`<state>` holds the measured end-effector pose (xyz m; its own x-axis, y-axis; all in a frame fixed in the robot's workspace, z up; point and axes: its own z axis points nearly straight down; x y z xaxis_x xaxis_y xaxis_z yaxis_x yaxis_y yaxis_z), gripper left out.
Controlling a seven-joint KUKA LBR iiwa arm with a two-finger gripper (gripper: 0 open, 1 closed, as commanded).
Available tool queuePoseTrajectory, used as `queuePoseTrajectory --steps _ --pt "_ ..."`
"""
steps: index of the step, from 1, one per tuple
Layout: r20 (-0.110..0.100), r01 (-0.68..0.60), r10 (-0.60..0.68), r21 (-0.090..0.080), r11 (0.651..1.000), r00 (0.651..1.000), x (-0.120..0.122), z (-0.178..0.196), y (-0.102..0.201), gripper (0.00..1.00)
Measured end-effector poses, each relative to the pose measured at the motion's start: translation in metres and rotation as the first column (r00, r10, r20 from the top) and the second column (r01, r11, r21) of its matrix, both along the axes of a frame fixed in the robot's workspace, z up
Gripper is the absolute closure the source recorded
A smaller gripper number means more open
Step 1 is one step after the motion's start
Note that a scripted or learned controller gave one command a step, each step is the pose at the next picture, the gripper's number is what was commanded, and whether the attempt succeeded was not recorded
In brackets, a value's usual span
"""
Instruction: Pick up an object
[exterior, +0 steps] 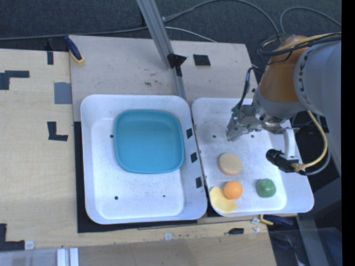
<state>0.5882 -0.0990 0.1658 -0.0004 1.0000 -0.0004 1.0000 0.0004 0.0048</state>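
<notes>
Over the right bin (211,115), right of centre in the frame, the gripper (237,128) hangs with nothing between its fingers; how far apart they stand, I cannot tell. Just below it lies a round tan disc (229,163), flattish, pale and nearest; lower still, the orange ball (233,190) and green piece (266,188).

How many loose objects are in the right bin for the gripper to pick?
4: a tan disc mid-bin, an orange ball touching a yellow piece at the near-left corner, a green object near-right. The arm may hide others.
</notes>
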Motion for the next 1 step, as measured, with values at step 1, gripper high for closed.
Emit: queuePoseTrajectory --steps 1 --pt "-0.002 -0.001 0.001 0.000 1.000 1.000 0.0006 0.0514 0.0105 1.00"
